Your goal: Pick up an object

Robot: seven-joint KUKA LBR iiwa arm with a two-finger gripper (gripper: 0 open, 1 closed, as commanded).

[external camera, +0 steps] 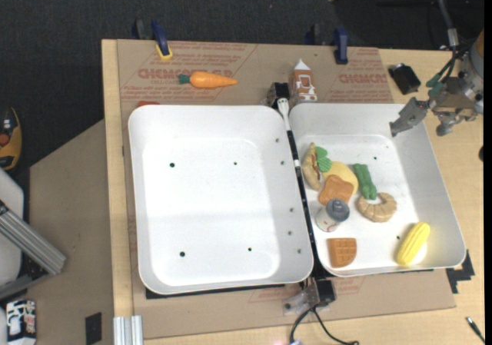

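Two bins: left bin (215,197), right bin (430,182), side by side on the worktop (254,71)
Right bin: toy food bunched up, corn cob (413,243) near the front corner, waffle (342,251), bagel (377,207)
Worktop: carrot (207,80) behind the left bin
Gripper (407,118): over the right bin's far right rim, nothing between the fingers, which look spread

Gripper (425,116) hangs over the far right rim of the right bin (430,174), nothing between its fingers. That bin contains a corn cob (413,243), a waffle (342,251) and a bagel (377,207). A carrot (209,81) lies on the bench (246,67) beyond the left bin (207,190).
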